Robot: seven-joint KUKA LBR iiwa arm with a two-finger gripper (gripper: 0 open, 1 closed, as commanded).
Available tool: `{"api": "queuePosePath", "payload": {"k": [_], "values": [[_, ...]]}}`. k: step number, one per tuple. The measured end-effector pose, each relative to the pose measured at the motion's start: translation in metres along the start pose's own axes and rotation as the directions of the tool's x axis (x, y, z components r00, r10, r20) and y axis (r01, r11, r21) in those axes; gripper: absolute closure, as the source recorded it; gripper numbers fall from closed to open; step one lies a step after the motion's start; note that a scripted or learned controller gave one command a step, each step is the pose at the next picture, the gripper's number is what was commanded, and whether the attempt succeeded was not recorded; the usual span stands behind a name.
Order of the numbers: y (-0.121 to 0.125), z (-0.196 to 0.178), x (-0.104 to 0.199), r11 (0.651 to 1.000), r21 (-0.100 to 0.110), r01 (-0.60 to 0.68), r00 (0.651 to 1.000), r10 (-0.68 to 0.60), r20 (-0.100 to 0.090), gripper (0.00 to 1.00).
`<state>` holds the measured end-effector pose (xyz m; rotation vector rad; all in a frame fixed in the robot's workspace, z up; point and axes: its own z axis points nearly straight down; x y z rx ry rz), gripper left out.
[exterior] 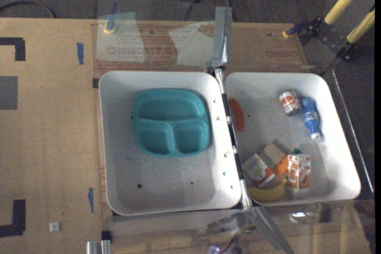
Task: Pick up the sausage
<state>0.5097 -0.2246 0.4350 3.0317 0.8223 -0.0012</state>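
While it is lying in the right shallow white bin (265,87), the smooth orange-red sausage (237,114) is keeping its long axis almost along the bin's left wall, running from the far side of the bench toward the near side. Its far end is leaning very slightly to the left and its near end is pointing toward the cluster of packages at the near edge. It is looking like a short, rounded, glossy cylinder with blunt ends, a little darker along one side. It is lying flat on the bin floor, just beside the metal divider (221,38) between the two bins, and nothing is touching it.

Well apart from it, near the far right corner, a small red and white can (290,102) is lying beside a blue plastic bottle with a white cap (309,118). At the near edge, a red and white juice carton (299,171) is standing next to a yellow banana (266,191), a tan cracker-like square (274,153) and a small white and red box (257,166).

A teal plastic plate with three compartments (171,122) is resting in the left shallow white bin (161,184). Both bins are sitting on a brown cardboard-covered bench (47,128) with pieces of blue tape.
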Motion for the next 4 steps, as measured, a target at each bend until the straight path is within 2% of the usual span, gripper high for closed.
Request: {"api": "queuePosePath", "payload": {"k": [1, 2, 3, 4], "values": [[0.001, -0.01, 0.0, 1.0, -0.002, -0.001, 1.0, 0.001, 0.0, 1.0], [0.001, -0.01, 0.0, 1.0, -0.002, -0.001, 1.0, 0.001, 0.0, 0.0], [0.002, -0.02, 0.0, 1.0, -0.004, -0.002, 1.0, 0.002, -0.001, 1.0], [0.002, -0.02, 0.0, 1.0, -0.004, -0.001, 1.0, 0.001, 0.0, 0.0]]}}
